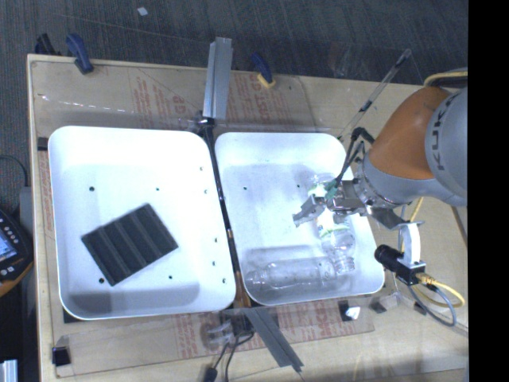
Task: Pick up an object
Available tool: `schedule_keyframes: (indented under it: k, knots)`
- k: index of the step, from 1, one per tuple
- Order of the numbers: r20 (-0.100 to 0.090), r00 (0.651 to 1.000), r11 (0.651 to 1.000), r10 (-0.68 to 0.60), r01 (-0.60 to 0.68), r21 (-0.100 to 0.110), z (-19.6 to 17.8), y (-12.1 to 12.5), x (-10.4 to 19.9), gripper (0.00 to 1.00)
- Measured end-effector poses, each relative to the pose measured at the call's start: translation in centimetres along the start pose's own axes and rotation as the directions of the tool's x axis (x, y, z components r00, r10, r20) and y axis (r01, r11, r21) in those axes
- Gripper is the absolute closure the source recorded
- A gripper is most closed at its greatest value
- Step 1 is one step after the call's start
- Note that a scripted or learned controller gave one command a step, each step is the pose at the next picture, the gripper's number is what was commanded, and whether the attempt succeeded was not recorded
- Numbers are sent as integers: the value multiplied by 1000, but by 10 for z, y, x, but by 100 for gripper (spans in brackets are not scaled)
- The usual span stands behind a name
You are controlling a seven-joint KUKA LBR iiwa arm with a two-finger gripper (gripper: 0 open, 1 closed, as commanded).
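Bench point(413, 348): pale wood, two shallow white bins side by side on it.

Arm point(413, 146): grey with an orange band, enters from the right and reaches over the right edge of the right bin.

Left bin point(119, 169): holds one item, a black ribbed panel point(130, 243). It lies flat, turned at a slant, in the near-left part of the bin and clear of the walls.

Right bin point(254, 173): holds clear plastic.
- Large bottle point(290, 274) lies on its side along the near wall, its length running left to right.
- Small bottle point(340, 245) sits just beyond the right end of the large one, close to the right wall. It looks tilted, but the clear plastic on white makes its outline hard to read. I cannot tell whether the two bottles touch.

Gripper point(318, 205): low inside the right bin, right of centre, just beyond the small bottle on its far side. Metal parts and clear plastic overlap here. I cannot tell whether it is set wide or narrow, or whether anything sits in it. A small greenish patch shows at its far side; I cannot identify it.

Grey metal bar point(217, 78): stands at the far edge, in line with the gap between the bins.

Two blue clamps on the far edge of the bench: one at the far-left corner point(79, 54), one just right of the bar point(261, 68).
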State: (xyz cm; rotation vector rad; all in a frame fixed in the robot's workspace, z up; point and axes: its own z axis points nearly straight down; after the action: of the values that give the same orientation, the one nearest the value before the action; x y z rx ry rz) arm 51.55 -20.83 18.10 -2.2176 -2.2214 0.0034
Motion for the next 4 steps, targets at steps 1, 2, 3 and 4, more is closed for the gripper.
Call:
schedule_keyframes:
  k: [1,2,3,4]
  knots:
    - [-7,1000,1000,-30,30,4,83,64,3,0]
    - [1,995,995,102,-102,-2,-20,19,-3,0]
    - [-1,969,969,-247,247,-1,-16,16,8,0]
    - [-1,997,997,-80,80,0,14,21,59,0]
